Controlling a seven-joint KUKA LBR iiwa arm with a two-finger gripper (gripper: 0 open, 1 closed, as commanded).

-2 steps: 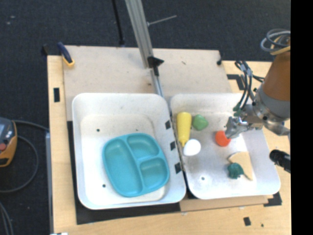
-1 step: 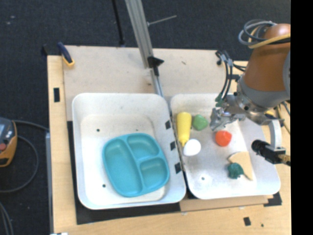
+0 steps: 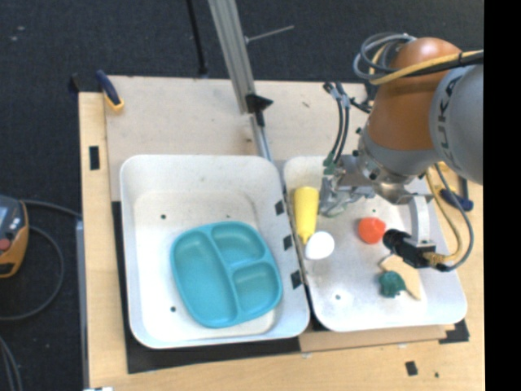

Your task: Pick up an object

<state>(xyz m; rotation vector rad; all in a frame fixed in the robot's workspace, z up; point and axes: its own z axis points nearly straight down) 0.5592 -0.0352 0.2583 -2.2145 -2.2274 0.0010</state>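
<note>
Bearing 2 bins (image 3: 128,218), bench (image 3: 179,120) overlies dark floor (image 3: 81,23).

right bin (image 3: 358,309): yellow cylinder (image 3: 305,210) | white ball (image 3: 319,245) | orange ball (image 3: 370,230) | green lump (image 3: 391,283)

Bins, white, side by side: 2, namely left bin (image 3: 134,243) and right bin (image 3: 358,300).
Plate (image 3: 226,274), teal, three wells: 1.
Yellow piece (image 3: 305,210), long: 1.
White ball (image 3: 319,245): 1.
Orange ball (image 3: 370,230): 1.
Green piece (image 3: 391,283): 1.
Tan wedge (image 3: 413,288): 1.
Arm (image 3: 407,112): 1.
Gripper (image 3: 330,199): 1.
Metal post (image 3: 236,55): 1.
Clamp (image 3: 110,92) at bench corner: 1.
</note>
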